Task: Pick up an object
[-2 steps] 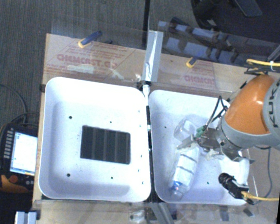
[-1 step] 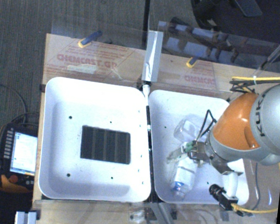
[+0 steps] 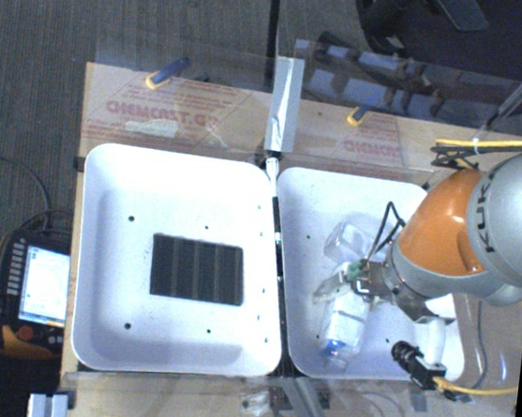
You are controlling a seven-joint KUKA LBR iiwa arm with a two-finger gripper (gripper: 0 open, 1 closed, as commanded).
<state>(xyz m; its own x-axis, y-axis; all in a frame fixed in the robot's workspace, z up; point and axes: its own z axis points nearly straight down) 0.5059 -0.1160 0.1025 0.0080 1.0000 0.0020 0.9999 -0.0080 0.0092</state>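
1 clear plastic bottle (image 3: 344,328), blue-capped

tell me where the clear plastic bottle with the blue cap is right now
The clear plastic bottle with the blue cap lies in the right white bin, near its front edge, just below the gripper and the orange-banded arm.

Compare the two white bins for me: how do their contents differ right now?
The left bin holds a dark ribbed rectangular panel lying flat at its middle; the right bin holds clear plastic items, among them a bottle with a blue cap. The arm hangs over the right bin, not the left. Both are shallow, white and side by side.
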